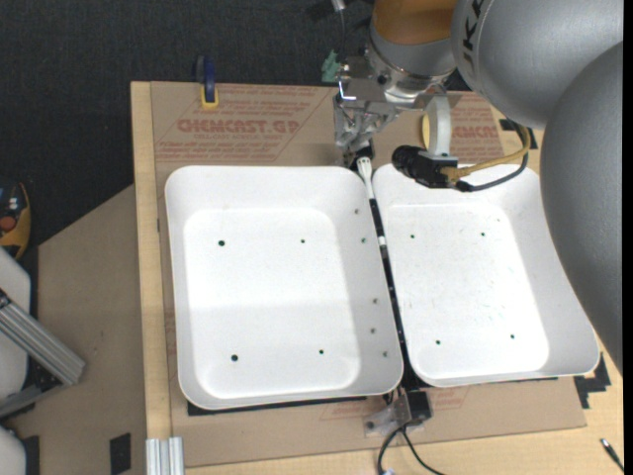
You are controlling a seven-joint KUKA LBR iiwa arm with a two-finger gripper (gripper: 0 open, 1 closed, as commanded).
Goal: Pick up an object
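My gripper [356, 144] hangs over the far end of the seam where the two white bins meet, pointing down, with its tip just above the rims. The left bin [183, 265] and the right bin [554, 295] lie side by side on a brown board. On each bin's floor I see nothing but a few small dark dots. I see no object at the gripper's tip. The arm's grey bulk covers the right bin's far right corner.
The brown board [247, 122] under the bins carries a blue and yellow clamp [207, 79] at its far left edge. A small metal clip with a cable [401, 412] sits at the near edge between the bins. Aluminium framing [40, 349] stands at the left.
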